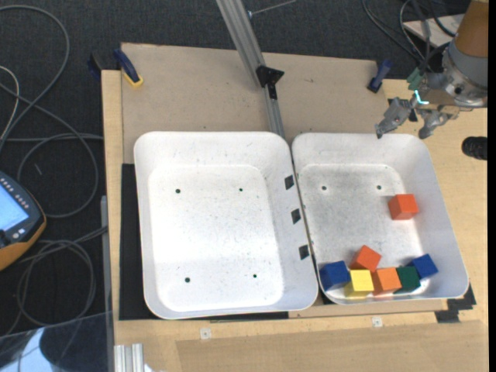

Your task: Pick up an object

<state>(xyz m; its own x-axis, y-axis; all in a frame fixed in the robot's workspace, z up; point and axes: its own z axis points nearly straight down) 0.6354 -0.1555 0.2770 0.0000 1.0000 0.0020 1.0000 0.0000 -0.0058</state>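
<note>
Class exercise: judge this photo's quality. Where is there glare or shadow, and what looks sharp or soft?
Camera view: even overhead light with soft shadows; mild sheen on the left bin; the lone orange block in the right bin is crisp, the hand at the far rim slightly soft; a pale reflective haze crosses the lower left corner.

Reaching in from the right, grey arm [471,33] bent downward at the wrist. Gripper [406,125] hanging with fingers [390,121] spread apart (nothing between them).
</note>
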